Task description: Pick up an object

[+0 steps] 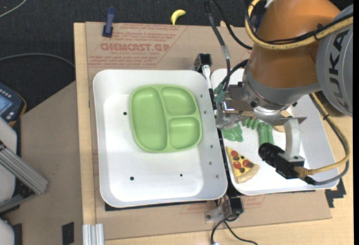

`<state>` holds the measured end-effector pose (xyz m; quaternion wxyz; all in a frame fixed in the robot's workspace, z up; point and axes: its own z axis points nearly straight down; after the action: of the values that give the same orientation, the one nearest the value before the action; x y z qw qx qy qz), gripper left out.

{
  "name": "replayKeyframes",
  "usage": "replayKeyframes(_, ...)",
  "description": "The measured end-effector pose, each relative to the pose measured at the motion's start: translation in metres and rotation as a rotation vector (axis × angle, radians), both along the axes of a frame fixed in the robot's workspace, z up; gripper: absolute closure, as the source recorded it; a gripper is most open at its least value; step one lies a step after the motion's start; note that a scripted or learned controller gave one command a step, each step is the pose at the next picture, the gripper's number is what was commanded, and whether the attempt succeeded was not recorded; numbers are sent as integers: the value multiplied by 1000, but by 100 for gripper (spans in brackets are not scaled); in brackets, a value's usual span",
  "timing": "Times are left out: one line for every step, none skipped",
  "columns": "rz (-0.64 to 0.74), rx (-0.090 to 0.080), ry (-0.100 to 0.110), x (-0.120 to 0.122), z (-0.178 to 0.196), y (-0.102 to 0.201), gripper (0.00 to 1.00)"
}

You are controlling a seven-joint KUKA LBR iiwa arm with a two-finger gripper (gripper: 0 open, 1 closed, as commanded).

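Note:
My gripper hangs low over the left side of the right bin, close to the wall shared with the left bin. The bulky orange and grey wrist hides most of it. Just below it lies a green leafy toy, with a second green piece to its right. A toy pizza slice lies at the front left of the right bin. I see nothing held. The left bin holds a green divided plate.
Both bins sit on a brown cardboard sheet. A small yellow object and a blue clip lie at the sheet's far edge. The arm covers the back and middle of the right bin.

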<state>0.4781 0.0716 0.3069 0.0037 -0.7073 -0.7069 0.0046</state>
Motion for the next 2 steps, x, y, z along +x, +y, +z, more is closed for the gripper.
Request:
replayKeyframes(-9, -2, -23, 2, 82, -88, 100)
replayKeyframes(-2, 1, 1, 0, -47, -82, 100)
